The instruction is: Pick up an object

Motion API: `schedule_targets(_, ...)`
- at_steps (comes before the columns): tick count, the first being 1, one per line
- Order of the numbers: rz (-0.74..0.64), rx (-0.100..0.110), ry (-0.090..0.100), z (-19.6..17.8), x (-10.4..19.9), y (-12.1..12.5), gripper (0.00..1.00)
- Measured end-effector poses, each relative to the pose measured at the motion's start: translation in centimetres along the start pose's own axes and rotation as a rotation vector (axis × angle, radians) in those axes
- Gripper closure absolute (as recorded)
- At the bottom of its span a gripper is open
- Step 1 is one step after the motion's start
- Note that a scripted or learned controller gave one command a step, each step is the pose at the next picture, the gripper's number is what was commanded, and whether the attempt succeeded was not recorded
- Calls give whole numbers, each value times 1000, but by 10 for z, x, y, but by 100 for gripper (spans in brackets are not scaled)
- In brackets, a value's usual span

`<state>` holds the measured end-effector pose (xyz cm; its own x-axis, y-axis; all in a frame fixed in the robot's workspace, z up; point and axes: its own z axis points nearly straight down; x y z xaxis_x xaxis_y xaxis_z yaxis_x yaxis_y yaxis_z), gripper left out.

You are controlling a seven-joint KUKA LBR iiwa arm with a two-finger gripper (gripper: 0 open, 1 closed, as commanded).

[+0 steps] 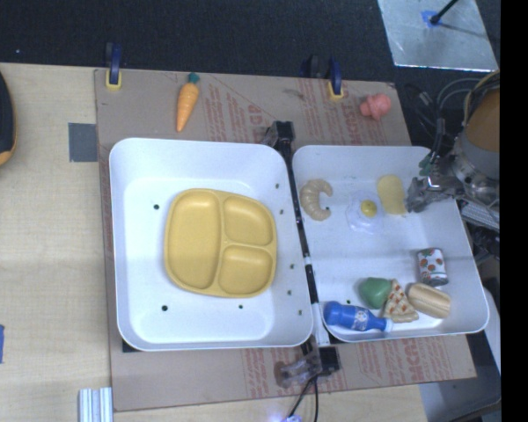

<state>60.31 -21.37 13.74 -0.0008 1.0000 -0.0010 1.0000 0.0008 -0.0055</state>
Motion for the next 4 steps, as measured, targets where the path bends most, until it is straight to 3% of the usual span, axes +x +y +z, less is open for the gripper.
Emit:
schedule_targets(1,-2,-3,0,1,1,2,0)
schedule_targets(2,-8,-6,-1,39,26,56,0)
schedule_targets(3,-7,-4,-1,26,24,54,100)
schedule_targets(4,0,-1,0,-20,19,-23,100)
